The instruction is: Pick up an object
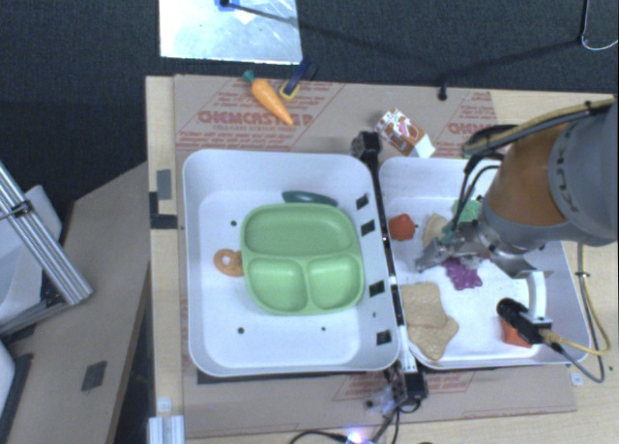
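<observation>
My gripper (433, 256) hangs low over the middle of the right bin (484, 350). It sits just left of a purple piece (465, 277), which lies on the bin floor partly under the wrist. A red item (402, 227) rests near the bin's left wall, above and to the left of the gripper. A pale beige item (432, 229) lies right behind the gripper. Two tan bread-like slices (428, 314) lie in the front left corner. A small green piece (469, 210) peeks out beside the arm. Nothing can be seen held.
The left bin (208, 336) holds a green divided plate (300, 258), an orange ring (228, 262) to its left and a dark green thing (311, 197) behind it. Behind the bins lie a toy carrot (271, 101), a small box (405, 133) and a foil sheet (230, 7).
</observation>
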`<action>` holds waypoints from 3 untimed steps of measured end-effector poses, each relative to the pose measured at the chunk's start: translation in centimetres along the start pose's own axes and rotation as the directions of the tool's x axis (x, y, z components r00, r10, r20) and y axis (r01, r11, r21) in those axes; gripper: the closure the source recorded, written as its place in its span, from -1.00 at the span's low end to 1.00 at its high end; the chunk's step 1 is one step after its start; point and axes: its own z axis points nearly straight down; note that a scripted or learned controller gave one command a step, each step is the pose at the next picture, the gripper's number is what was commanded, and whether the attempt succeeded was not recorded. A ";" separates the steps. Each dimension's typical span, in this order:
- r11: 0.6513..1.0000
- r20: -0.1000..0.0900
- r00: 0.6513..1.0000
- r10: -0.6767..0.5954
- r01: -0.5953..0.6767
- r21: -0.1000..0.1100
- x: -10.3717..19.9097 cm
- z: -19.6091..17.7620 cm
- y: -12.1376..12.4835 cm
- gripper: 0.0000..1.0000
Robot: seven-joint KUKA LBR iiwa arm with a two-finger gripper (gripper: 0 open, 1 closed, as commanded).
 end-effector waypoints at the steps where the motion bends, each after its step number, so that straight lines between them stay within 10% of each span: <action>1: 1.000 0.003 1.000 0.001 -0.001 -0.009 -0.2 -1.5 0.2 1.00; 3: 1.000 -0.001 1.000 -0.003 0.003 -0.002 0.4 -13.5 0.4 1.00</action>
